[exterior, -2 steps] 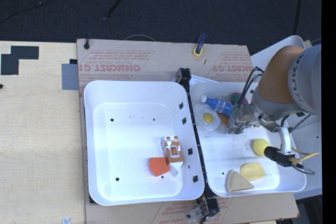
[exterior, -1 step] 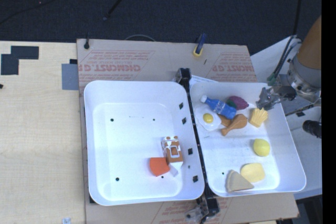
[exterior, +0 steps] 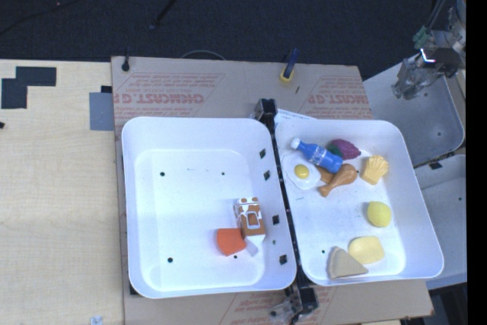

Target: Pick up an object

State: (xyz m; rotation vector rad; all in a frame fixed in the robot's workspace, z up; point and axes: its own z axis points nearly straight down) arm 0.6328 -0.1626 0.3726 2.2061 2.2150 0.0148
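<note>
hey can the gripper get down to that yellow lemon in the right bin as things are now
Probably yes. The lemon lies alone on bare floor in the right bin, apart from the other toys, with nothing over it. The gripper hangs beyond the bin's far right corner, so an approach from above looks free.

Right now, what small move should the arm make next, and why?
Probably swing the gripper left and forward, over the right bin. It hangs beyond that bin's far right corner, with nothing under it, while the yellow ball lies apart from its neighbours.
</note>
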